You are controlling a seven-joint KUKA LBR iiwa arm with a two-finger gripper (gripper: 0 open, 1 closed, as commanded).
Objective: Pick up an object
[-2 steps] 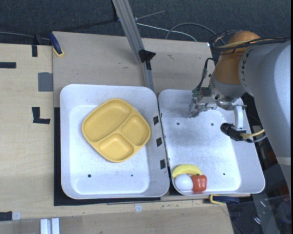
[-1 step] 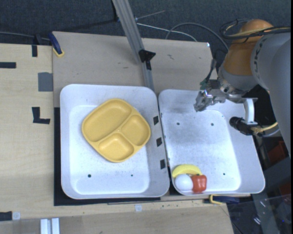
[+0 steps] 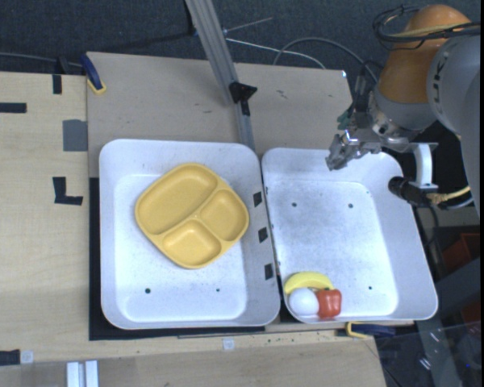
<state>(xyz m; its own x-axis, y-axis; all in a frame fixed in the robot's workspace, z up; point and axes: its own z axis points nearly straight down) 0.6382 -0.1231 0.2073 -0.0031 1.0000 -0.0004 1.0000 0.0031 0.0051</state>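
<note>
A yellow divided plate (image 3: 192, 214) lies in the left bin (image 3: 117, 240). In the right bin's (image 3: 403, 264) near left corner sit a yellow banana-like piece (image 3: 307, 280), a white ball (image 3: 304, 301) and a small red object (image 3: 329, 302), packed together. My gripper (image 3: 340, 156) hangs over the far edge of the right bin, well away from those objects, and nothing shows between its fingers.
A grey metal pole (image 3: 214, 39) slants down from the top to the back rim between the two bins. Black clips (image 3: 264, 234) line the seam where the bins meet. Cables trail across the bench behind the right bin.
</note>
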